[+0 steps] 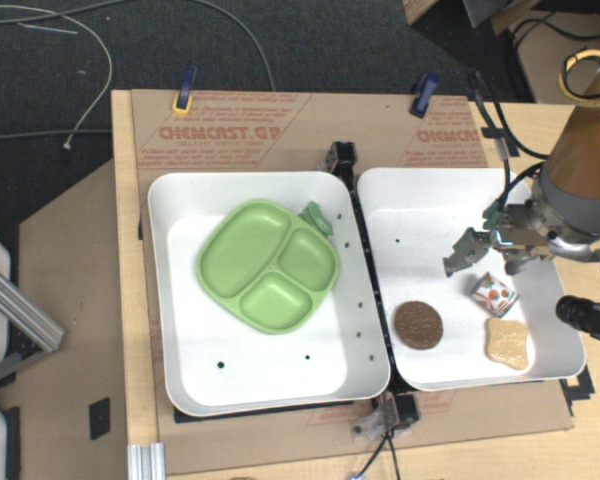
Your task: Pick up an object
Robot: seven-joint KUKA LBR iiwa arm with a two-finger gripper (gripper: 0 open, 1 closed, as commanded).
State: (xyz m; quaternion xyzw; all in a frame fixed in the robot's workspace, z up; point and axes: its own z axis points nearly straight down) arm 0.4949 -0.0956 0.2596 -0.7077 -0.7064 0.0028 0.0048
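Observation:
My gripper (492, 258) hovers over the right bin (420, 203), in its right half, with its two dark fingers spread open and nothing between them. Just below it lies a small white block with red and green spots (493, 293). A round brown cookie (418, 325) rests near the bin's front edge. To the cookie's right, in the front right corner, sits a tan bread-like piece (507, 343).
The left bin (180, 298) holds a green divided plate (268, 265), with a small dark green item (318, 218) at the plate's upper right edge. Blue clamps (186, 87) (424, 95) stand at the board's back edge.

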